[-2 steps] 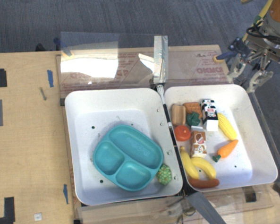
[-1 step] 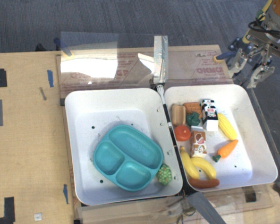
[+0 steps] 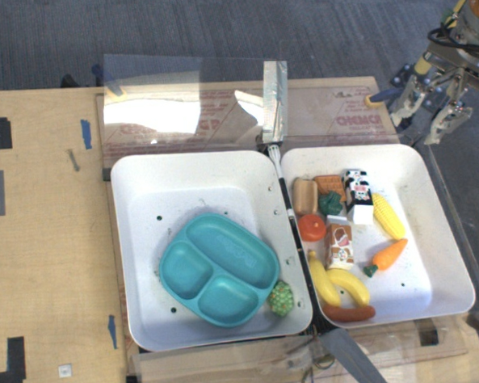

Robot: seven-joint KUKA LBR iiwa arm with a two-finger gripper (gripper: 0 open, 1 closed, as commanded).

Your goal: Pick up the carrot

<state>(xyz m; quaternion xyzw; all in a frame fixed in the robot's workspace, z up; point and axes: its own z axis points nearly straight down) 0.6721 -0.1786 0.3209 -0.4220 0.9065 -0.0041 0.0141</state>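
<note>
The carrot (image 3: 387, 255), orange with a green stem end pointing down-left, lies in the right bin (image 3: 445, 239) toward its right side, just below a yellow corn cob (image 3: 388, 215). My gripper (image 3: 435, 102) hangs outside the bin beyond its far right corner, well above and to the right of the carrot, with nothing seen in it.
Around the carrot lie a banana (image 3: 340, 282), a red sausage (image 3: 350, 313), a small printed box (image 3: 339, 247), a tomato (image 3: 312, 227), a bread piece (image 3: 305, 195) and a cow-patterned carton (image 3: 357, 191). The left bin (image 3: 142, 192) holds a teal divided plate (image 3: 220, 267) and a green vegetable (image 3: 281, 299).
</note>
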